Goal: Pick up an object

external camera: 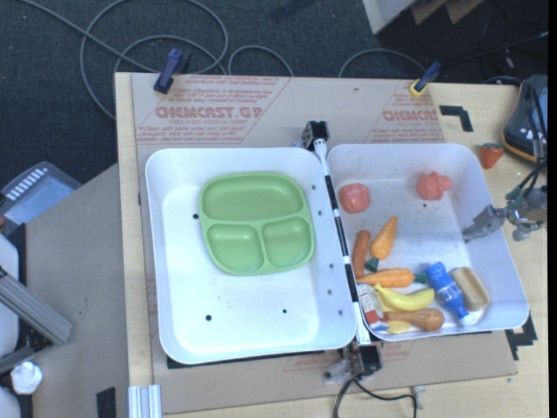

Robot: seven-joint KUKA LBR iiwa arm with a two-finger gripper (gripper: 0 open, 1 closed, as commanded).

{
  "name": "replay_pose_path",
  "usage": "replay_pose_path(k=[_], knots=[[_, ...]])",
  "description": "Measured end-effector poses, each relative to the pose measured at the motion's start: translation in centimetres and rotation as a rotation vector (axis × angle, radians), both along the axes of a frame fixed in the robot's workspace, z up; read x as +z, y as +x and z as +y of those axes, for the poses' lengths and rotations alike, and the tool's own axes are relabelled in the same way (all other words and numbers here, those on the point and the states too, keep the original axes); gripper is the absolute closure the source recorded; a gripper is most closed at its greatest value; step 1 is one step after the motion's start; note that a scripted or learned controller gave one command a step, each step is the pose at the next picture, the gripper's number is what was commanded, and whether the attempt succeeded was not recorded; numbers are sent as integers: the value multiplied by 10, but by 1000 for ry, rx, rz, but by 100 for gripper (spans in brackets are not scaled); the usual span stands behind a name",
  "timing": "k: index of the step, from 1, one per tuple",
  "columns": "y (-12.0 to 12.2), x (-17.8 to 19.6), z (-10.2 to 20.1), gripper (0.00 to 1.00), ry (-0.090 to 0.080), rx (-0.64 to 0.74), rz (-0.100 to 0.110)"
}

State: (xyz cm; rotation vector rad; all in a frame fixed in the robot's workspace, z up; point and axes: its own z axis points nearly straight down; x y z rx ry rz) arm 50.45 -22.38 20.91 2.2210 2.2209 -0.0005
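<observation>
The objects to pick from lie in the right bin (500,259), most of them heaped toward its near left corner. There a yellow banana (406,300) rests across a brown bread-like piece (416,320), with an orange carrot (388,278) just above it and a second orange carrot (384,237) tilted upright a little farther back. A slim orange-red piece (360,252) stands along the bin's left wall, beside the carrots. To the right of the banana lies a blue bottle (446,289), touching a tan bun-like piece (471,288) on its far side. Two items sit apart from the heap near the back of the bin: a round pinkish-red fruit (354,198) near the left wall and a pink lumpy item (432,185) toward the middle. The gripper (484,224) reaches in over the right wall of this bin, low and well apart from the heap; nothing shows between its fingers, and whether they stand apart or together cannot be told from this view. The left bin (165,259) holds a green divided plate (257,222), set toward its back half. Both bins sit side by side on a brown board (218,107) printed with red lettering, which is held at its back edge by a blue clamp (169,69) and a yellow-and-blue clamp (425,78).
</observation>
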Motion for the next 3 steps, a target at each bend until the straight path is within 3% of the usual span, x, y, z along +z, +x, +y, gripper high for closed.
replay_pose_path(k=[1,2,3], knots=[[75,-94,66,0,1,1,1],[133,-124,33,0,0,1,0],[163,-124,19,0,1,2,0]])
